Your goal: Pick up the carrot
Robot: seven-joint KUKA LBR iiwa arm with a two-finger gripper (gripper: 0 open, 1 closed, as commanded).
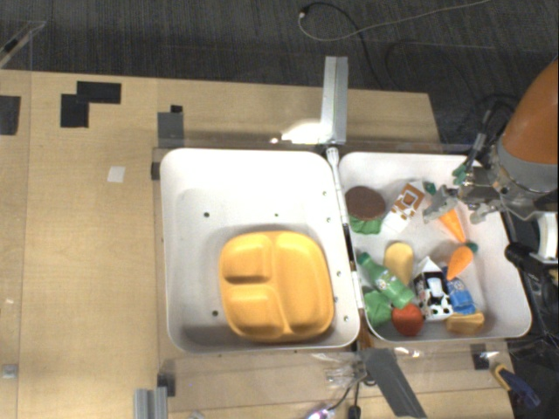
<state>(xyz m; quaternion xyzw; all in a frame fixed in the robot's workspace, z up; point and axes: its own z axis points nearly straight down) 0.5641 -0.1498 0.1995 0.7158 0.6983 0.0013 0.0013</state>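
Risked nudging the carrot (459,259) into crowded toys or seizing the orange piece (452,224) beneath the claw (467,192) near the right bin's (521,308) far edge; opening impossible to tell.

Two shallow white plastic bins (183,234) sit on a pale tan wooden bench (79,260) marked with black square patches (87,101), against dark grey carpet (175,16). A yellow compartmented plastic tray (275,284) colours the left bin. The right bin holds an orange toy carrot with a green top (459,259), a second plain orange cone-shaped piece (452,224), a brown round disc (365,202), a pale yellow pear-shaped toy (399,258), green plastic pieces (382,279), a red tomato-like toy (407,319), a black-and-white patterned box (434,291), a blue block (461,303) and a tan bread-like piece (465,323). The grey robot arm with its orange band (533,133) shows at right.
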